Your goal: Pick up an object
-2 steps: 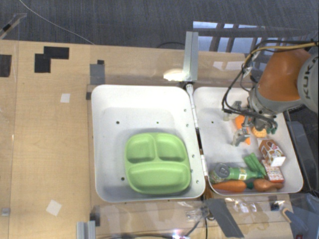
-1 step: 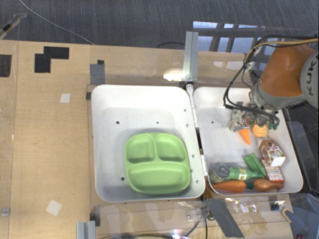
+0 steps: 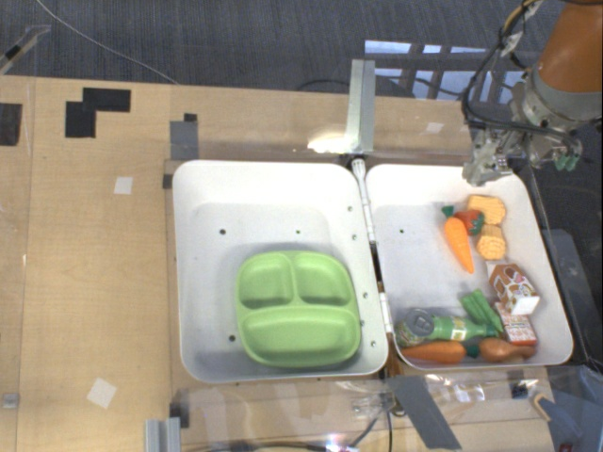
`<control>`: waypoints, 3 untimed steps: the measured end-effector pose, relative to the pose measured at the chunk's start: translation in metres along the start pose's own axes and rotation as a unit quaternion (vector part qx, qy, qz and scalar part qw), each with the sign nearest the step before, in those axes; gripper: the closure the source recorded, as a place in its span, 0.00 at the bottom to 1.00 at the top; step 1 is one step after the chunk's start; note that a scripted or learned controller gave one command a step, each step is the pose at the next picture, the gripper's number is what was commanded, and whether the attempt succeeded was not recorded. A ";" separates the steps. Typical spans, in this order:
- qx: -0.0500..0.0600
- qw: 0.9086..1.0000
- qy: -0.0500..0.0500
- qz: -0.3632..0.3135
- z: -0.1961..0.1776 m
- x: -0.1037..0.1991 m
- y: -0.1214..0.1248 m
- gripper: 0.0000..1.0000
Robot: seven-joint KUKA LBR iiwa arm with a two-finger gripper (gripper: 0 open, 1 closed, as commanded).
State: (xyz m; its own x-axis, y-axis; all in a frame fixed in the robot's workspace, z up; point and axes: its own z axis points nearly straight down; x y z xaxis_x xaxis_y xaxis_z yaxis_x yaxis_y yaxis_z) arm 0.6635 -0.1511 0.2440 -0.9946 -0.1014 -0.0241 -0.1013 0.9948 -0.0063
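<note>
Gripper [image 3: 485,168] above the right bin's [image 3: 415,243] far edge
We cannot tell its state; toy carrot [image 3: 459,243] lies nearby

Toys [image 3: 476,281] crowded along right bin's [image 3: 415,243] right

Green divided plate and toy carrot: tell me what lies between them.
In the camera view, between the green divided plate and the toy carrot run the two bins' adjoining rims, then bare white floor of the right bin. No object sits there.
</note>
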 end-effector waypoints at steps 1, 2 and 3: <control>-0.001 1.000 -0.002 -0.001 -0.009 -0.002 0.002 1.00; -0.002 0.997 0.003 0.071 -0.079 -0.015 0.047 1.00; -0.001 0.998 -0.002 0.070 -0.091 -0.017 0.047 1.00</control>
State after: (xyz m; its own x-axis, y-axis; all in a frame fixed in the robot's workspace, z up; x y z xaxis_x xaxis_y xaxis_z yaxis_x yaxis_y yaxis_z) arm 0.6729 -0.1022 0.3355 -0.9989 0.0383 -0.0277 0.0383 0.9993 0.0003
